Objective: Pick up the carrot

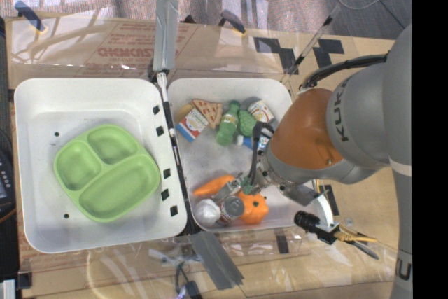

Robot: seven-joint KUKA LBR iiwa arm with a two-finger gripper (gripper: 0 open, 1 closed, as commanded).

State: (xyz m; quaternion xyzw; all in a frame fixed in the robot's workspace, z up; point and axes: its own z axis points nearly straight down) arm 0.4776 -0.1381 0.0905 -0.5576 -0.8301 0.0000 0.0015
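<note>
step: reaching for carrot (213, 185) in right bin (280, 91) | gripper (246, 185) jaws at its tip, state untellable | next: close, lift

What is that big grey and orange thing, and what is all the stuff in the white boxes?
That is a robot arm, seen by a camera looking down from above. It reaches in from the right, and its job is to pick up the carrot.

Two white bins sit side by side. The left bin holds a green plate with three sections. The right bin holds toy food: the carrot near the front, a small orange pumpkin, a silvery can, a green bottle and some little packets.

The arm's gripper is low down beside the carrot. I cannot tell whether it has caught it.
</note>
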